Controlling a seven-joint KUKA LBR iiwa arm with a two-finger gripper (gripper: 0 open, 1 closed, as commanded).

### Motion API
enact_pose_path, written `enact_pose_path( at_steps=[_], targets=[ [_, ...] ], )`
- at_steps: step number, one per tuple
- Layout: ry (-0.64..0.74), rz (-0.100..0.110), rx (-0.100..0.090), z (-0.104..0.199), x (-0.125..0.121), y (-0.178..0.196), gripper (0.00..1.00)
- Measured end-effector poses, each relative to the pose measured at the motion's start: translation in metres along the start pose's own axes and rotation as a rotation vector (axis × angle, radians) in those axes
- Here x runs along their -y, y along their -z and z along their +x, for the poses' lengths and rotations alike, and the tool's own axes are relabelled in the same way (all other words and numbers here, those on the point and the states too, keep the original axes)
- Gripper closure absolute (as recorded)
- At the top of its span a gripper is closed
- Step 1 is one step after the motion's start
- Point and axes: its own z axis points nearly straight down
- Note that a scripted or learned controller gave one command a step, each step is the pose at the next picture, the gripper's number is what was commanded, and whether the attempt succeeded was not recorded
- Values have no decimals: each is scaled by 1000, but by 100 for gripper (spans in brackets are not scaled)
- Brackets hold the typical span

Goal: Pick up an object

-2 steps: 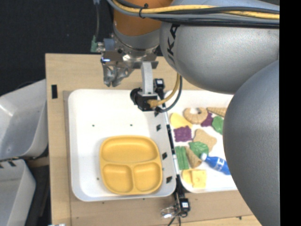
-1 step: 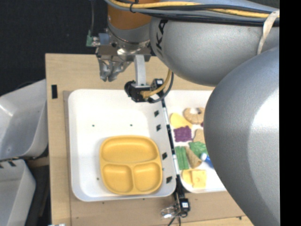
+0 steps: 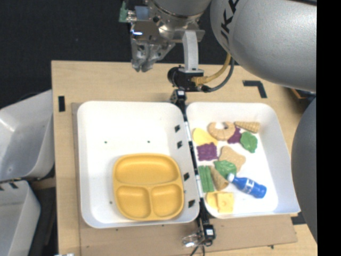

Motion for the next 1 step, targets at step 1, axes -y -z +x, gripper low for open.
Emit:
enact_pose_path(
  at_steps=[1],
  targets=[
    [6,9,5,0,-1,3,100]
  ],
)
